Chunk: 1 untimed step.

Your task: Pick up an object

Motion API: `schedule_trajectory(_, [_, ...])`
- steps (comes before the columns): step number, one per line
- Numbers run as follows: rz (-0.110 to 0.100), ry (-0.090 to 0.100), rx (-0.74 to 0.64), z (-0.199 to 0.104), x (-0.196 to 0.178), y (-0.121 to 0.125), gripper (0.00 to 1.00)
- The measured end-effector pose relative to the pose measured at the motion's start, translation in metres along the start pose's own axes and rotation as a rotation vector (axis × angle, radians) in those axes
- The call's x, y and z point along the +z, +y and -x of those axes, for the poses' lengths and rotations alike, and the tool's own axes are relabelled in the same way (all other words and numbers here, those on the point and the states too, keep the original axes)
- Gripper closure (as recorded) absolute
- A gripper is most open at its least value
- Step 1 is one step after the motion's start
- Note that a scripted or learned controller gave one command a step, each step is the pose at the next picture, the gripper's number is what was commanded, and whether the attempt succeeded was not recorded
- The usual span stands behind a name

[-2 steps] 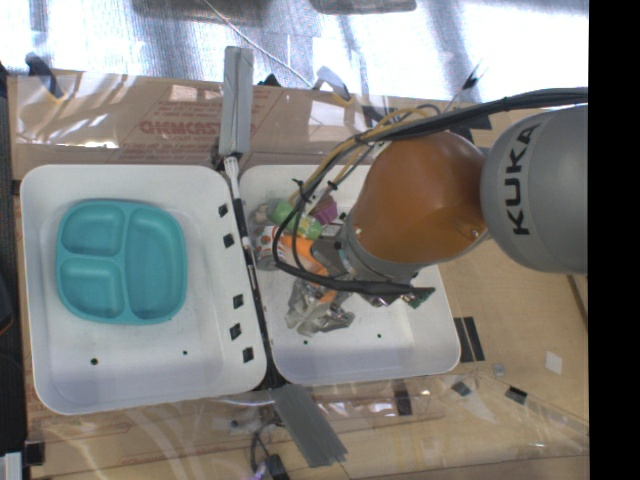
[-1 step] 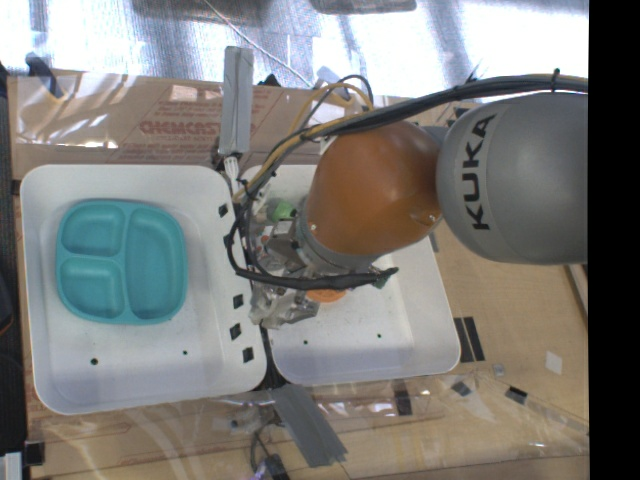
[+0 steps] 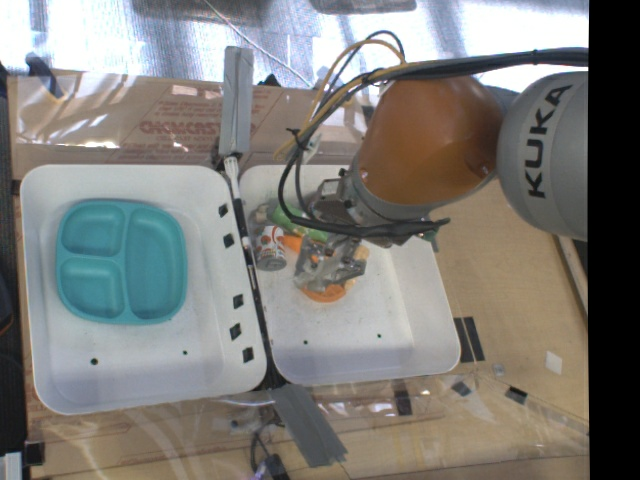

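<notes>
Gripper over orange object, KUKA arm

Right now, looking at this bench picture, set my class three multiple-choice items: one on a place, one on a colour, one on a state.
1. Where does the divided tray lie?
A. left bin
B. right bin
C. on the cardboard

2. What colour is that tray?
A. red
B. teal
C. black

3. How does the gripper stand?
A. parked outside both bins
B. over the left bin
C. down among the items in the right bin

Answers:
1 A, it lies on the left bin's floor.
2 B, it is plainly teal.
3 C, it is low over an orange object.
</notes>
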State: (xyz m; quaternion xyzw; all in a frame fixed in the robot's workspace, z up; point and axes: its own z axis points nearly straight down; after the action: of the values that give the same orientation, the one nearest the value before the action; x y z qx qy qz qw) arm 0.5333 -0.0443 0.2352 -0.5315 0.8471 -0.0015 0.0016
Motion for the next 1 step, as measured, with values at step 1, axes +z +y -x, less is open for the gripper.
schedule_trajectory(1, [0.007,0.0,-0.003,0.0361,0.029,0.0765,1.0])
